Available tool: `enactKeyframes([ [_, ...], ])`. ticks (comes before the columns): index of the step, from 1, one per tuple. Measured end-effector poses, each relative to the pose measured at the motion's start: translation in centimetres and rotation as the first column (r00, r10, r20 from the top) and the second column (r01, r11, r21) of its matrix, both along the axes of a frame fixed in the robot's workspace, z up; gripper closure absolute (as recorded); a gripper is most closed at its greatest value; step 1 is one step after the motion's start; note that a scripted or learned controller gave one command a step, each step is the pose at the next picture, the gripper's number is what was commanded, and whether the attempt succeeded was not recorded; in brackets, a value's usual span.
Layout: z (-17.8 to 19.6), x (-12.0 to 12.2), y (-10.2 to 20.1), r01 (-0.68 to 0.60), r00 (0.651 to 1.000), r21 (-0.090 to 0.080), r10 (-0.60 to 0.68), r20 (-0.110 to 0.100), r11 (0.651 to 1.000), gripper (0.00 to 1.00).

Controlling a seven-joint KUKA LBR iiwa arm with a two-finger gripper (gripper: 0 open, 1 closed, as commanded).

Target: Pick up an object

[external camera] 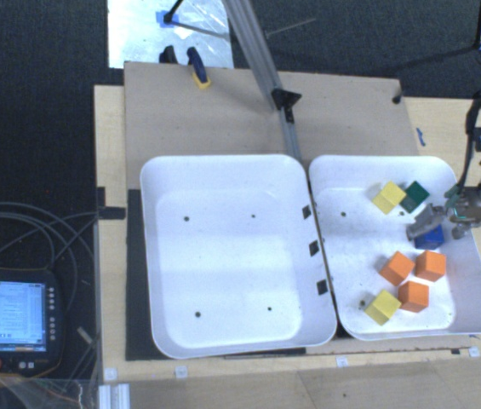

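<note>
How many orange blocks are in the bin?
3, all in the right white bin: one orange block on the left, another orange block beside it on the right, and a third orange block just below them. The gripper might hide more.

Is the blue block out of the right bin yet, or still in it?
Still in. The blue block sits inside the right bin, with the claw right at it; whether it is gripped, cannot tell.

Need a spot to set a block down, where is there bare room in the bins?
The left bin has a bare floor. In the right bin, the strip along the divider is free; orange blocks, yellow blocks and the gripper crowd its right half.
</note>
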State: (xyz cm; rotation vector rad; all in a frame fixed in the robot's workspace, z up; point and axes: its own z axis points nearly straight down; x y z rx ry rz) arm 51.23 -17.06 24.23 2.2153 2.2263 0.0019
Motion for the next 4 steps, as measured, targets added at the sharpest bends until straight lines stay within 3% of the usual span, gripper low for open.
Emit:
enactKeyframes([
  [1,0.0,0.0,0.0,0.001,1.0,0.0,-0.001,0.001,1.0,0.0],
  [2,-6.2,-0.4,0.0,0.003,1.0,0.001,-0.003,-0.006,1.0,0.0],
  [4,-13.8,-1.0,-0.4,0.003,1.0,0.001,-0.003,-0.003,1.0,0.0],
])
